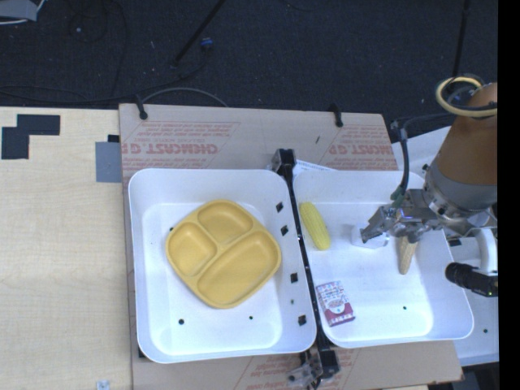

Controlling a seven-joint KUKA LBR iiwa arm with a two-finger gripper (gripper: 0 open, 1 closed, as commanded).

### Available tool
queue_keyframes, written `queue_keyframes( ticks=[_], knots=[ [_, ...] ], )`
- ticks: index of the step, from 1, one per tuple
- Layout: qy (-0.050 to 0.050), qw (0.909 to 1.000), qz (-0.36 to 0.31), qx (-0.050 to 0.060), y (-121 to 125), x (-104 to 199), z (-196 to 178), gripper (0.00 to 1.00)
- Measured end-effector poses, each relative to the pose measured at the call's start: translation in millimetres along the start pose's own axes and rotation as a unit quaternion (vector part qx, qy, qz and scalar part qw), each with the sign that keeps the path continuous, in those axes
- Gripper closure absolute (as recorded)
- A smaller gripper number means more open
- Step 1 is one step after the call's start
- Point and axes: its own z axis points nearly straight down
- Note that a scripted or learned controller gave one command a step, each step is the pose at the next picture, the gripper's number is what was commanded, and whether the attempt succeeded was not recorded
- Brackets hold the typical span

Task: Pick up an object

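From the camera view, the arm [467, 149] reached in over the right bin [422, 319]; its gripper [388, 232] hung low above the bin floor, near the far right part of the bin. The fingers appeared spread a little, with a small pale object [368, 236] lying just at their tips; whether that object sat between them or only beside them could not be told, and nothing could be said to be held. Close behind the jaws, toward the arm, lay a tan cone [405, 255], pointing down the picture. Well out ahead of the jaws, against the divider, lay a yellow corn cob [315, 225]; ahead and off to the near side, by the bin's front corner, lay a small red and white packet [334, 302]. Farther ahead, across the divider, the left bin [150, 299] held a yellow divided plate [224, 253], far from the jaws.

The step in hand seemed to be the approach or the final descent onto a target, most likely the pale object at the fingertips; no grasp looked complete. The next move would call for centring the jaws over that object, settling to the floor, closing firmly, then lifting straight; the nearby cone might be nudged if the wrist swung back.
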Motion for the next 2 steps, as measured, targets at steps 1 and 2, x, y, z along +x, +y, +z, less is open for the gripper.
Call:
queue_keyframes(
  ticks=[1,2],
  knots=[
    [-0.001,1.0,-0.001,-0.006,2.5,-0.1,-6.1,0.0],
    [0.0,1.0,-0.001,-0.003,-2.0,0.5,57.9,0.0]
  ],
)
